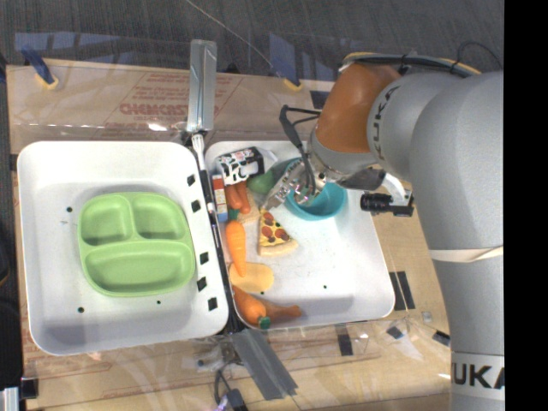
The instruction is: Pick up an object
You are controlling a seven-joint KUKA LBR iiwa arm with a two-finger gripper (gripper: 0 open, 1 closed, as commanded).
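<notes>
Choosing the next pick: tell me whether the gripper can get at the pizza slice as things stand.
Probably yes. The pizza slice lies flat on open floor of the right bin, uncovered, just below the gripper. A carrot lies close on its left, which may crowd one finger.

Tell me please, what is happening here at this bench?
A grey arm reaches in from the right over the right bin. Its tool hangs low beside a blue bowl, above a pizza slice. Carrots and other toy food lie along that bin's left side. The left bin holds a green tray. Nothing looks lifted yet.
</notes>
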